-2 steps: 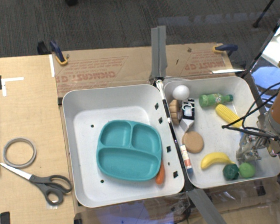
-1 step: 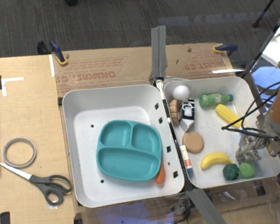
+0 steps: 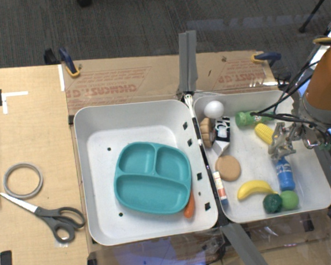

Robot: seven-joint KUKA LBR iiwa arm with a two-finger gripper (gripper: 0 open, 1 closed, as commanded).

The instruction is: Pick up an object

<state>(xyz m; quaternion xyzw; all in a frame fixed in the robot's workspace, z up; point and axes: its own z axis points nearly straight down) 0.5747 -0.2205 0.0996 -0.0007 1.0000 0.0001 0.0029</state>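
My gripper (image 3: 281, 142) hangs over the right bin (image 3: 318, 204), reaching in from the right under the grey and orange arm. Its metal tip is just above the upper end of a blue bottle (image 3: 285, 177), which lies on the bin floor. I cannot tell whether it touches the bottle. A yellow corn piece (image 3: 263, 132) lies just left of the gripper, and a green toy (image 3: 244, 119) sits beyond it. Lower in the bin are a banana (image 3: 253, 189), a dark green piece (image 3: 272, 202) and a lime ball (image 3: 289, 200).
The right bin also holds a white ball (image 3: 214, 108), a black and white box (image 3: 222, 129), a tan disc (image 3: 229, 168) and a marker (image 3: 219, 188). The left bin (image 3: 93, 165) bears a teal divided plate (image 3: 153, 178) and a carrot (image 3: 189, 205). Scissors (image 3: 51, 217) and a tape roll (image 3: 22, 179) lie on the bench.
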